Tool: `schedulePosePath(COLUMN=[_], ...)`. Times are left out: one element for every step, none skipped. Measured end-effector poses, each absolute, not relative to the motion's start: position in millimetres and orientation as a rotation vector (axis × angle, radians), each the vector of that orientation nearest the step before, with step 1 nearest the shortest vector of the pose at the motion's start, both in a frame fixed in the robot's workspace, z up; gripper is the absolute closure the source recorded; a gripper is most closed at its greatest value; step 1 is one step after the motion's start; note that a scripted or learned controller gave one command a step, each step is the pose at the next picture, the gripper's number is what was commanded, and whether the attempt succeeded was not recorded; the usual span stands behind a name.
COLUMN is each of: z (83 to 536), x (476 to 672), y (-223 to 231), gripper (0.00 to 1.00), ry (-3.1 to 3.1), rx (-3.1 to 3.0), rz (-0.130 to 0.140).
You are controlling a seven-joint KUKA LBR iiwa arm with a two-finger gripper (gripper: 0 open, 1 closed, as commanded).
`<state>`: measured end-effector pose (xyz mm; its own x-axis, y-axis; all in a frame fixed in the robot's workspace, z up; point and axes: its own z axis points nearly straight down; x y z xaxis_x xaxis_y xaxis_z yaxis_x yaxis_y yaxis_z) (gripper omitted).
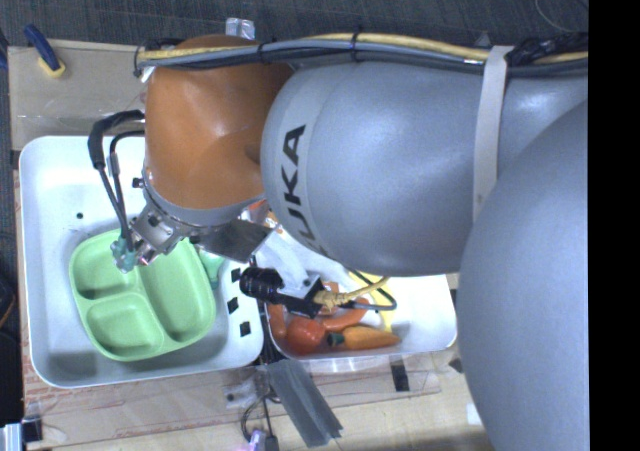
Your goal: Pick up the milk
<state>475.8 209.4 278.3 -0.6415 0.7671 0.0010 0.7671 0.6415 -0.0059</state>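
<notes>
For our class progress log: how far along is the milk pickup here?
Done: the arm has reached over the left bin. In hand: no milk is visible; the hand sits over the green tray. Left: finding, gripping and lifting the milk.

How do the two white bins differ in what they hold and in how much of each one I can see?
The left bin holds a green divided tray; the right bin holds orange and red food items. The left bin is mostly visible; the right bin is largely hidden behind the arm. Both are shallow and white.
</notes>
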Motion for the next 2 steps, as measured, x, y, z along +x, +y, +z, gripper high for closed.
schedulePosePath(z=[294.8,268.9], x=[476.4,476.5], y=[208.5,208.3], gripper=[1.0,1.0], ry=[-3.001,-3.134], rx=[-0.929,-0.19], rz=[0.002,0.003])
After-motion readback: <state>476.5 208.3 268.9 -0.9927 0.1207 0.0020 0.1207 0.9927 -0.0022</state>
